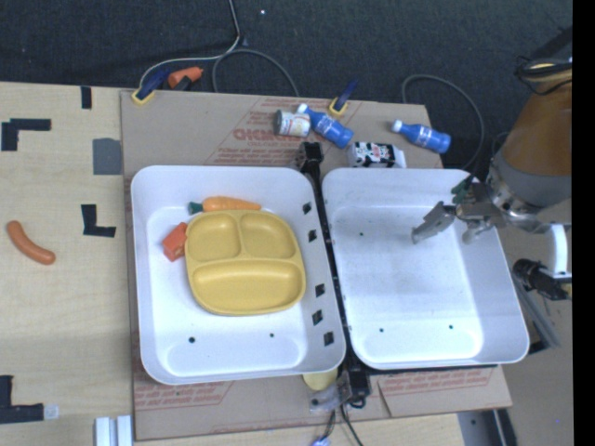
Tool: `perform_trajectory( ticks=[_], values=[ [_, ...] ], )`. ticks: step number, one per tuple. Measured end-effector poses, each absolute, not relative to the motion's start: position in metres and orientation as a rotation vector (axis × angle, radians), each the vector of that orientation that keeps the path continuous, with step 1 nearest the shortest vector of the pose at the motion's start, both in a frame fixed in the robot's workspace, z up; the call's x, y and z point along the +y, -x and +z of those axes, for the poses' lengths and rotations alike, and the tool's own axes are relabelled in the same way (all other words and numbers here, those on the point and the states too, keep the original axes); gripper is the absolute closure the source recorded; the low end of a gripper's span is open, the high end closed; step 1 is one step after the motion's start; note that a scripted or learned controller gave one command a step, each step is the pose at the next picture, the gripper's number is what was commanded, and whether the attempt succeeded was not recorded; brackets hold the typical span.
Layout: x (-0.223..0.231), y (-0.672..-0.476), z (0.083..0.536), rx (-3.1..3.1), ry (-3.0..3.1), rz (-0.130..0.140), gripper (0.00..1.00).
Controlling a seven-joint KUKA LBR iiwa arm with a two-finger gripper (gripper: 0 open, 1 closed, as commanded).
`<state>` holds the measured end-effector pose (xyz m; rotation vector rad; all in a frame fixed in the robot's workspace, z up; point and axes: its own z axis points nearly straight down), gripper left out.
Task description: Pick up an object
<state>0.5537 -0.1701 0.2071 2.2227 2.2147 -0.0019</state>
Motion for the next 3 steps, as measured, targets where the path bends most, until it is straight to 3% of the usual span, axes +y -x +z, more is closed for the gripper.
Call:
perform_trajectory(
  ticks=[1, 2, 3],
  values=[
    [-0.104, -0.527, 0.083, 2.222, -2.217, 0.0, 0.0],
    [-0.179, -0.481, 0.116, 2.212, -2.23, -0.007, 0.0],
    [-0.126, -0.576, 0.124, 2.229, -2.209, 0.008, 0.0]
  ],
)
